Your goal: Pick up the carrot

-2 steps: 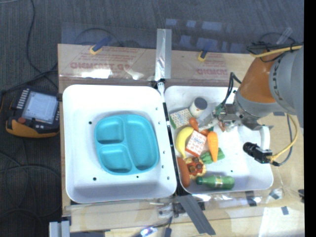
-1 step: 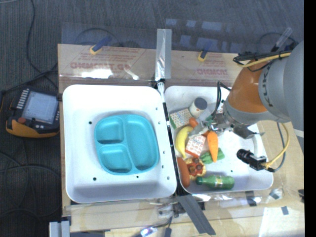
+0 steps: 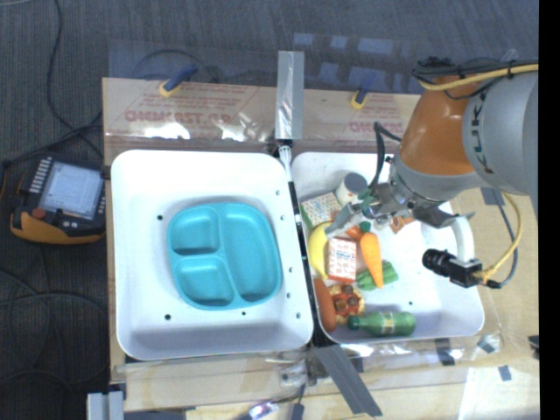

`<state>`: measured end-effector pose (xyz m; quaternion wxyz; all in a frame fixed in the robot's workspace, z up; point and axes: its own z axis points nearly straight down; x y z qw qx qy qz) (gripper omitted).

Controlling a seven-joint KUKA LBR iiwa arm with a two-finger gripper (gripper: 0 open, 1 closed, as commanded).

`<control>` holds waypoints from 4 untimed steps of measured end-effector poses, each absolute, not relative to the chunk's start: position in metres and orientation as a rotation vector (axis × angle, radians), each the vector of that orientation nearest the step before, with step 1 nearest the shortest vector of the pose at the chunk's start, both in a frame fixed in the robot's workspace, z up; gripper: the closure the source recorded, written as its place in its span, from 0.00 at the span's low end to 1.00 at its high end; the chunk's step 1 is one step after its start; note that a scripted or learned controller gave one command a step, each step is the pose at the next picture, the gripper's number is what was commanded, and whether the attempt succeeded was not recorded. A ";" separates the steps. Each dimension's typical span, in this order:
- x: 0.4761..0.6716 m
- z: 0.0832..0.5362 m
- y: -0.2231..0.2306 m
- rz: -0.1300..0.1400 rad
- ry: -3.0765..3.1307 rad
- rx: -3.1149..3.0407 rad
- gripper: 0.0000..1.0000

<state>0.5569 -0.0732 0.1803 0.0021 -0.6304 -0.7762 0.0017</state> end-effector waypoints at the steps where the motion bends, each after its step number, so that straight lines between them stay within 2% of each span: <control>1: 0.536 0.120 -0.144 0.007 -2.516 -1.872 0.00; 2: 0.558 0.093 -0.137 -0.011 -2.489 -1.928 0.00; 3: 0.563 0.105 -0.134 -0.022 -2.500 -1.929 1.00; 4: 0.550 0.100 -0.139 -0.031 -2.638 -1.777 1.00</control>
